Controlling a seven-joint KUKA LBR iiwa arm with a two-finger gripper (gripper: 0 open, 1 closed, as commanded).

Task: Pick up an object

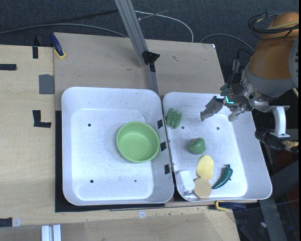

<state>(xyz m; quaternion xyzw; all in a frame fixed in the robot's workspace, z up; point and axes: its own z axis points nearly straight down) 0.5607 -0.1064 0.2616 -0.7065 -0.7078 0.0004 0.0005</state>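
Note:
My gripper hangs over the far right part of the right bin, its two grey fingers spread open with nothing between them. Below and left of it lie a round dark green object mid-bin and a bumpy green object near the bin's left wall. Near the front lie a yellow lemon-like piece, a tan round piece, a white block and a dark green pepper. The gripper touches none of them.
The left bin holds a light green bowl. A grey pole slants over the bench behind the bins, ending at a black clamp. The arm's orange body stands at the right edge.

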